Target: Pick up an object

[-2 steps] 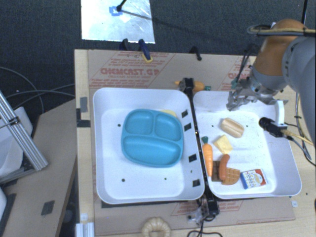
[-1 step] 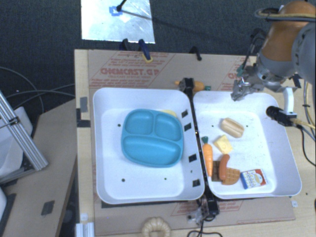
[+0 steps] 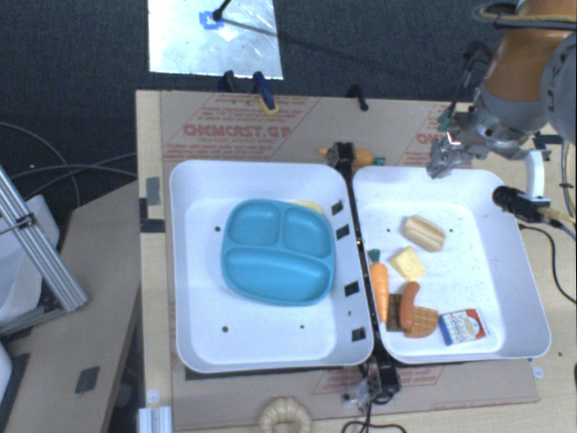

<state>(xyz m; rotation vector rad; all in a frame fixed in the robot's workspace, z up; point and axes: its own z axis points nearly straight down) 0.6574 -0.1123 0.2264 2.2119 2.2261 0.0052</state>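
Objects available for picking, all lying in the right bin [image 3: 505, 242]. A tan bread roll [image 3: 423, 233] lies near the bin's centre, tilted. Just below it, a pale yellow cheese wedge [image 3: 407, 264] lies flat. An orange carrot [image 3: 380, 290] lies lengthwise along the left wall. Near the front edge, a red sausage [image 3: 407, 303] touches a brown waffle [image 3: 420, 321]; beside them lies a small red, white and blue carton [image 3: 462, 326].

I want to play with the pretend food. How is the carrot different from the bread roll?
The carrot is orange, long and thin; the bread roll is tan, short and plump. The carrot lies against the right bin's left wall, next to the sausage; the roll lies apart, farther back toward the gripper. Both are toy food lying flat in that bin.
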